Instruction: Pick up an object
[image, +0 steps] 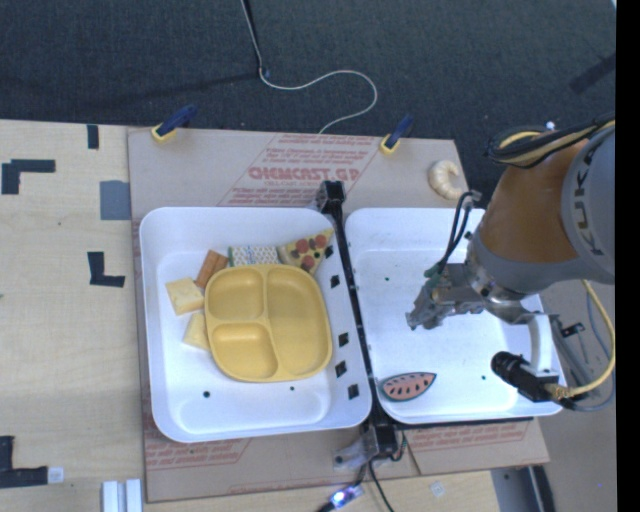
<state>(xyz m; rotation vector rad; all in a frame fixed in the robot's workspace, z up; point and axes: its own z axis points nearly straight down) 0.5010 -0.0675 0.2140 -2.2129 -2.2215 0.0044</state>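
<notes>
A yellow divided plate (268, 322) lies in the left bin (170, 400), with pale yellow blocks (186, 297), a brown piece (211, 266) and a pizza slice toy (308, 250) tucked around its upper and left sides. A watermelon slice toy (408, 385) lies at the near left of the right bin (470, 405). My gripper (428, 312) hangs over the middle of the right bin, up and right of the watermelon slice, with nothing visible between its fingers.
A black divider (345, 300) runs between the two bins. A cream-coloured object (447, 178) lies on the cardboard behind the right bin. The arm's grey body (540, 230) covers the right bin's far right side. Cables hang by its near right corner.
</notes>
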